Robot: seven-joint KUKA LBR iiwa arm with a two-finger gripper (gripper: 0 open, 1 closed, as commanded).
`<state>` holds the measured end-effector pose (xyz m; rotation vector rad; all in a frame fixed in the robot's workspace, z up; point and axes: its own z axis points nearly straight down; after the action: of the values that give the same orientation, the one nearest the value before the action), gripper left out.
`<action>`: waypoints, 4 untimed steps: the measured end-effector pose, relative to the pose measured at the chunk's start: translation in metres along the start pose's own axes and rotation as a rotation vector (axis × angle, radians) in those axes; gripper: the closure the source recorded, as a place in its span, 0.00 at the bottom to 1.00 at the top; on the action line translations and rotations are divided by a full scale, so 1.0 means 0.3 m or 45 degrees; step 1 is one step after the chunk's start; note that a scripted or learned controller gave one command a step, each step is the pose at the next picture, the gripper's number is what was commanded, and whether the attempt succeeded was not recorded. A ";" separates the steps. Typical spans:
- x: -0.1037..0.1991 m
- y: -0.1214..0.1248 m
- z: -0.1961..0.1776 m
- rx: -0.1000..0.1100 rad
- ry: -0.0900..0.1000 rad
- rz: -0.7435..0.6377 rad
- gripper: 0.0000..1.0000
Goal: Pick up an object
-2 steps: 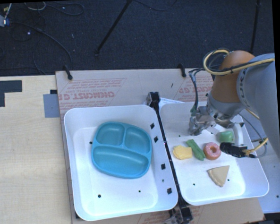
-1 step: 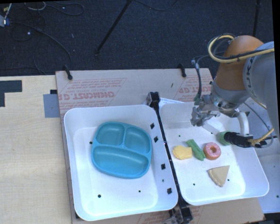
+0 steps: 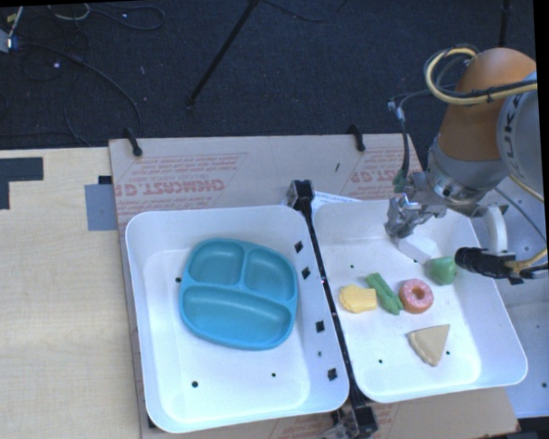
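gripper (image 3: 406, 222) above the right bin's (image 3: 506, 357) far edge, toys below it.
finger state cannot be told; the green bean (image 3: 385, 292) lies just beneath-left of it, long axis slanting toward the gripper.

Robotics lab: plywood worktop (image 3: 48, 302) w/ two white bins (image 3: 165, 397) on printed cardboard (image 3: 198, 177), loose cables (image 3: 108, 80) on dark carpet at far side, grey/orange arm (image 3: 482, 118) at right.

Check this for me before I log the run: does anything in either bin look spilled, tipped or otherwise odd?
Nothing stands out. The blue plate lies flat in the left bin, slightly askew. In the right bin, the yellow piece, green stick, donut, wedge and green lump lie loose.
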<state>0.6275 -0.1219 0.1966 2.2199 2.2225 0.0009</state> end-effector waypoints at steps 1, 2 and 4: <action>-0.024 -0.025 -0.174 -0.002 -0.001 0.004 1.00; 0.138 -0.070 -0.186 0.006 0.002 -0.004 1.00; 0.499 -0.133 -0.173 0.005 0.002 -0.006 1.00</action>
<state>0.5874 0.0277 0.2485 2.2177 2.2304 -0.0014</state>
